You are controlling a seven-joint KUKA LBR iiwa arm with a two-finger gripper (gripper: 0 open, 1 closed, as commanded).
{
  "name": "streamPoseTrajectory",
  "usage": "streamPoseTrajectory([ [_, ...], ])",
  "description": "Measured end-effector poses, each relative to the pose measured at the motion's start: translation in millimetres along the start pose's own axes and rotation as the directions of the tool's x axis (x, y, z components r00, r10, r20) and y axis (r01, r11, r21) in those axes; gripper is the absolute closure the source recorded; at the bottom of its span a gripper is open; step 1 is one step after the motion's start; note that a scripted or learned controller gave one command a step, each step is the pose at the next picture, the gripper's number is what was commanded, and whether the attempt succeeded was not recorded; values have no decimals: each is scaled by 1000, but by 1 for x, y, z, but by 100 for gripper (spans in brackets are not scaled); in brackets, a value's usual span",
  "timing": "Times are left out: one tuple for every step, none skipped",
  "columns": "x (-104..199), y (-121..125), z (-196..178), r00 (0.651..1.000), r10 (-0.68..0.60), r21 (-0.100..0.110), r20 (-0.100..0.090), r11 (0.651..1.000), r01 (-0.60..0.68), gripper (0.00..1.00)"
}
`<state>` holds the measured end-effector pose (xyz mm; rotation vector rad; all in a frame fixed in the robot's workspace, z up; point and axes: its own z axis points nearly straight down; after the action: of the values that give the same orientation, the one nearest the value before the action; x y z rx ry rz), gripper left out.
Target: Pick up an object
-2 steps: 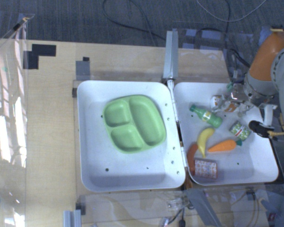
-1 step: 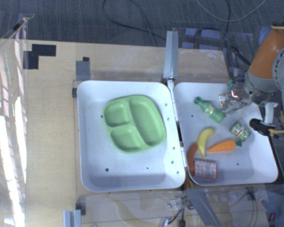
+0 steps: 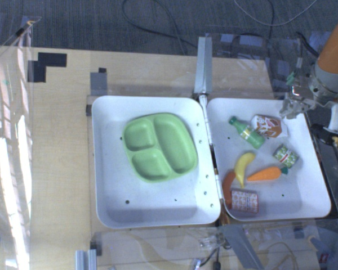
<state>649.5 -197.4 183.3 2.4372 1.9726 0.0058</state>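
The gripper (image 3: 291,108) is poised over the right bin's (image 3: 318,176) far edge, beside a bottle (image 3: 246,131); its jaw state cannot be told. Nothing is lifted; descent onto one object is needed.

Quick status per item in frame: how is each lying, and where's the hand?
Green three-compartment plate: flat in the left white bin.
Green glass bottle: on its side, right white bin.
Yellow banana: lying flat, beside the orange carrot.
Small green can: tipped over.
Red packet: flat, near corner.
Hand: over the right bin's far edge, holding nothing visible.
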Motion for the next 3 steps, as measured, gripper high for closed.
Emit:
streamPoseTrajectory([
  [0, 0, 0, 1000, -1, 1, 0, 1000, 1, 0],
  [28, 16, 75, 999, -36, -12, 2, 999, 36, 0],
  [14, -4, 81, 997, -76, -31, 1, 997, 76, 0],
])
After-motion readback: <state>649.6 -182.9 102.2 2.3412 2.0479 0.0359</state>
